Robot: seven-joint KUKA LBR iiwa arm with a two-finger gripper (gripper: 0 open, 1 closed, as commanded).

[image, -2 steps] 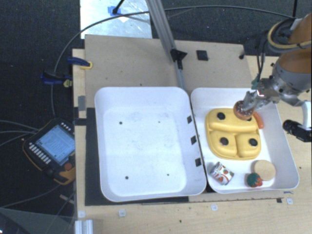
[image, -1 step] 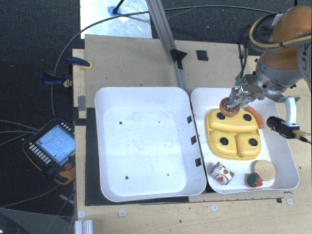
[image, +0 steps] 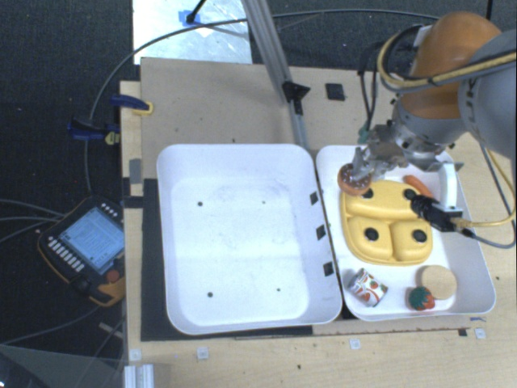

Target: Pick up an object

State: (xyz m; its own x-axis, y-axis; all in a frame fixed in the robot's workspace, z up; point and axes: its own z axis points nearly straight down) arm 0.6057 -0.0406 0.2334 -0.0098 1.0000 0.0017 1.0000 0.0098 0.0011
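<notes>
Not yet lifted: brown ring-shaped toy (image: 352,179) lying at eleven o'clock in the right bin (image: 470,265), touching the yellow divided dish (image: 388,225), gripper (image: 370,162) right over it, open or closed impossible to tell. Hemmed in by that dish at five o'clock. Orange piece (image: 416,184), small can (image: 367,287) and tan disc (image: 439,279) lying apart.
</notes>
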